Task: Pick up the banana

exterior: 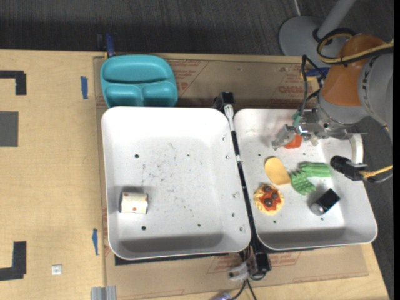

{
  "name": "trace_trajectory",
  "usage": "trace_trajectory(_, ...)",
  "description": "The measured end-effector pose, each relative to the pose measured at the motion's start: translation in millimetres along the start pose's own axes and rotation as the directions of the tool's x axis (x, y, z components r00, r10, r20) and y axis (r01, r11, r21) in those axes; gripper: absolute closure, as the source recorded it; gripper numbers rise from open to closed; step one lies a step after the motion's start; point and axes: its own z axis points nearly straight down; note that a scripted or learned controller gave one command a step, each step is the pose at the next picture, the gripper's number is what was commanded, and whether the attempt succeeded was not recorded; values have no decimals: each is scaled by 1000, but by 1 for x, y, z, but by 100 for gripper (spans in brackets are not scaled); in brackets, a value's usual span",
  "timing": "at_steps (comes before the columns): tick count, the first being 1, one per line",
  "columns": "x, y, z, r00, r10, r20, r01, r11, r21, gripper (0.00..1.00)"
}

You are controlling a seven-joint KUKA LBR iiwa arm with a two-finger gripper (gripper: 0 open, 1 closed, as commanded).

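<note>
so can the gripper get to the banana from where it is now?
Probably yes. The banana lies uncovered in the right bin, just below-left of the gripper; the green toy sits beside it, not on it.

A teal tray sits behind 2 white bins.

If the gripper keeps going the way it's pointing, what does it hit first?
The gripper points left and down over an orange item, so it would likely meet that first; depth is unclear.

Single fixed camera mounted above the bench, angled down at a slant, both white bins framed whole, arm seen entering from the right
</note>
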Motion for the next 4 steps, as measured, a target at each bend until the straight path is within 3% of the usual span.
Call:
trace_trajectory(1, 49, -46, 20, 985, 172, -3, -172, 985, 3, 0)
trace_trajectory(2, 49, -44, 9, 985, 173, -4, -173, 985, -1, 100)
trace_trajectory(3, 142, -91, -80, 993, 118, -2, -118, 993, 3, 100)
trace_trajectory(4, 142, -91, -90, 993, 119, -2, -119, 993, 1, 100)
